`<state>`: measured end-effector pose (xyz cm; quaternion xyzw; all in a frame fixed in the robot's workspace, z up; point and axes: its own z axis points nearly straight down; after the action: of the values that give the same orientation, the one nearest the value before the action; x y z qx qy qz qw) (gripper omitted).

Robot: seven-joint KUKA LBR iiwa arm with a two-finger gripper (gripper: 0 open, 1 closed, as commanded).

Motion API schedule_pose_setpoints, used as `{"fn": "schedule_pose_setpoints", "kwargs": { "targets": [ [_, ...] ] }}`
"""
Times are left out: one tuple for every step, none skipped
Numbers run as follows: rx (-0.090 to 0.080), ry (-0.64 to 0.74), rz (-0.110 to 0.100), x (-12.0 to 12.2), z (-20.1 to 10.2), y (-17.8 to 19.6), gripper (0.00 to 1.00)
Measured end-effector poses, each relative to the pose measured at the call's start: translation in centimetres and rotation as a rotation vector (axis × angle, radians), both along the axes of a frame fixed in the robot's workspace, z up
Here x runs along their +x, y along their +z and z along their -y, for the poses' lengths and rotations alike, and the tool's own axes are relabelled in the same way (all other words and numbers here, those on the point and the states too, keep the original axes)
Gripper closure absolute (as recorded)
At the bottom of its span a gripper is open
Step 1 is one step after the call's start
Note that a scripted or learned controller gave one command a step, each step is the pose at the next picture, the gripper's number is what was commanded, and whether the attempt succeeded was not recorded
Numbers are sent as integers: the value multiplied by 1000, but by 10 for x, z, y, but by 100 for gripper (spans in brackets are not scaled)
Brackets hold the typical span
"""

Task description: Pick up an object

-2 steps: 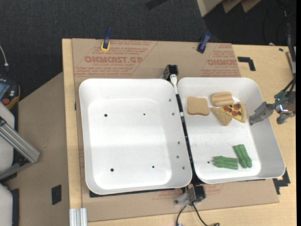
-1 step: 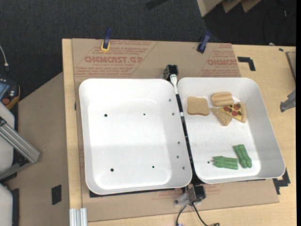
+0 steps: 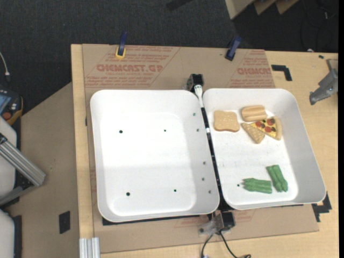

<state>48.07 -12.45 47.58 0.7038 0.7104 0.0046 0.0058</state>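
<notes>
The right bin point(image 3: 301, 138) holds several toy foods. A toast slice point(image 3: 226, 121) lies near its back left, with a hot dog bun point(image 3: 253, 113) beside it and a pizza slice point(image 3: 263, 129) just in front of the bun. Two green pea pods point(image 3: 257, 185) point(image 3: 277, 177) lie near the bin's front edge. A grey part of my gripper point(image 3: 324, 89) juts in at the right edge of the view, beyond the right bin's back right corner and apart from every object.
The left bin point(image 3: 107, 144) shows a bare white floor with small dark holes. Both bins rest on a cardboard sheet point(image 3: 161, 63) held by clamps point(image 3: 121, 47) point(image 3: 233, 47) at the back. A black hinge strip point(image 3: 207, 138) runs between the bins.
</notes>
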Motion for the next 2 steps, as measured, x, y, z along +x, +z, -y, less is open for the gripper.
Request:
{"fn": "schedule_pose_setpoints", "kwargs": {
  "targets": [
    [1, -2, -4, -1, -56, 64, 0],
    [3, -1, -15, -1, -122, 59, 0]
  ]
}}
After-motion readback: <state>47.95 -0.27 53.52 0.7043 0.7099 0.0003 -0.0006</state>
